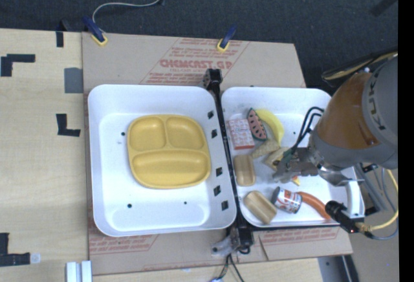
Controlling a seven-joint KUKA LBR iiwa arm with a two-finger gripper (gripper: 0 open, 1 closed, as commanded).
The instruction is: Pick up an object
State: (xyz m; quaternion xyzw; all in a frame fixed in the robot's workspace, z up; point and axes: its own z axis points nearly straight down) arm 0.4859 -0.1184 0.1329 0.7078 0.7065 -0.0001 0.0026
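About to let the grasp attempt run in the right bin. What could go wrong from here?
1. Clutter: the gripper sits low among tightly packed items, so closing may catch two things or none.
2. The small can and orange carrot-like piece lie just below it; a sweep could knock them.
3. The arm hangs over the right bin, hiding the view, so a hold may be hard to confirm.

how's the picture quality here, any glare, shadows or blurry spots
Camera view: lighting is even and soft, with faint shadows along the inner walls of the left bin; the white bins look bright but not blown out; mild sheen on the yellow tray; the arm and end effector look soft, so details among the items in the right bin are hard to resolve.
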